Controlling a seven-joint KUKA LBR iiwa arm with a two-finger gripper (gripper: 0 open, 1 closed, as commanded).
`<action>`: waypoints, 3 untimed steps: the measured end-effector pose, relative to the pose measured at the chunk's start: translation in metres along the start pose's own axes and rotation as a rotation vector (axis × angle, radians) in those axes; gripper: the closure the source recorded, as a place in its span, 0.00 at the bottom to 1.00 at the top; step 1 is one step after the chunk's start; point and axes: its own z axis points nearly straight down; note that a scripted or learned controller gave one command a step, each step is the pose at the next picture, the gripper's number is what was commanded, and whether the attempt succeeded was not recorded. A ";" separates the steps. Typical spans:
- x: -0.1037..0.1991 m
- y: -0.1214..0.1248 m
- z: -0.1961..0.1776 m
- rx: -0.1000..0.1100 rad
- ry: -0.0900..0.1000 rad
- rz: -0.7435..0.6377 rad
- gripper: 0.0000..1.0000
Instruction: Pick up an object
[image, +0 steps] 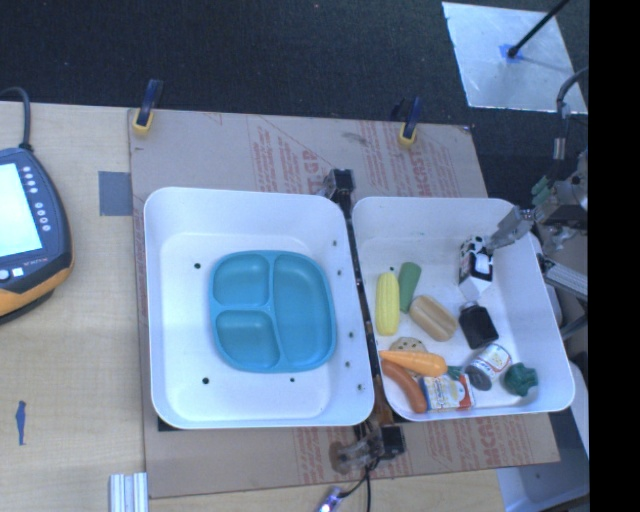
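Gripper (478, 262): low over the right bin (548, 300), near its far right corner; finger spread is not discernible.
Black-and-white toy (479, 266): directly under it (likely light, hard plastic, slippery).
Grasp: across its narrow middle.

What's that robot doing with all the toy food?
A robot arm reaches in from the right, and its gripper hangs over the right bin. That bin holds toy food: a yellow corn cob, a green pickle, a bread roll, a carrot and a few other bits. The left bin holds a blue divided plate. Nothing looks picked up yet.
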 end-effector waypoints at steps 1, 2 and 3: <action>-0.024 0.037 0.172 0.000 0.000 -0.001 0.00; 0.015 0.079 0.171 -0.001 0.000 0.000 0.00; 0.014 0.079 0.160 -0.001 0.000 -0.003 1.00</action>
